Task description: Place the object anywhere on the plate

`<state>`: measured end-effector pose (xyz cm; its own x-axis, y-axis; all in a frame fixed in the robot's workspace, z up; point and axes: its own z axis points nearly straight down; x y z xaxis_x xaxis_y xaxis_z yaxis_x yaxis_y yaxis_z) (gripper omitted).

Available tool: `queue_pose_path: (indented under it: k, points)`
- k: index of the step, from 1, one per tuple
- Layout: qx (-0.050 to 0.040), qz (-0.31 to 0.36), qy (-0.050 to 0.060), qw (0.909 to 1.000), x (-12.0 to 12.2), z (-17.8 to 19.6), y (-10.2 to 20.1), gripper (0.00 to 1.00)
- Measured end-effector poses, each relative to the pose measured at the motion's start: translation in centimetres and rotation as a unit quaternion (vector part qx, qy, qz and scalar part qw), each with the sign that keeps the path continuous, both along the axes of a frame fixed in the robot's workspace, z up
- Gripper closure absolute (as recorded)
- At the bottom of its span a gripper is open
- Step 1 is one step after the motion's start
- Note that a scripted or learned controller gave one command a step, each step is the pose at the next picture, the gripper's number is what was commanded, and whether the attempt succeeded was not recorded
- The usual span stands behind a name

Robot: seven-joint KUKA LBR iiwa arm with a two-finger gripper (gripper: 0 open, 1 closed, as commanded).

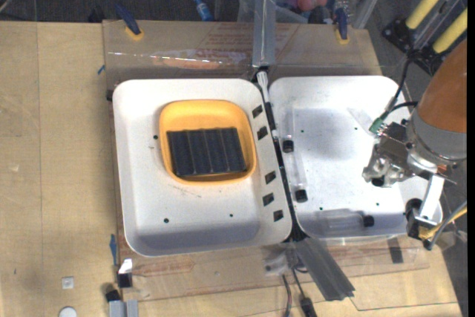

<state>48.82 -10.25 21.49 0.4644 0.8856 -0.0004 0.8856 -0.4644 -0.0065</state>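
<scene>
Near bench edge: clutter, cables, nothing task-relevant. Dark ribbed slab (205, 151) already lying flat on yellow plate (172, 119), left bin (133, 226), long axis roughly left-right. Looks placed, if slab is the object. Gripper (386, 171) well apart, over right bin (326, 122), slab to its left across the divider. Finger state: cannot tell, too blurred; nothing visibly held. Arm (445, 104) cut off at right.

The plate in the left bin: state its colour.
Yellow-orange, seen in the camera view; the plate carries a dark ridged rectangular object.
</scene>
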Motion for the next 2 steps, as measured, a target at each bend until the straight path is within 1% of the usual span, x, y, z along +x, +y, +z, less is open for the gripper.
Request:
queue_pose_path:
  k: [1, 2]
  points:
    - [-0.0001, 0.0, 0.0, 1.0, 0.0, 0.0, 0.0, 0.0]
    - [-0.0017, 0.031, -0.003, 0.9995, 3.7, -1.8, -8.1, 0.0]
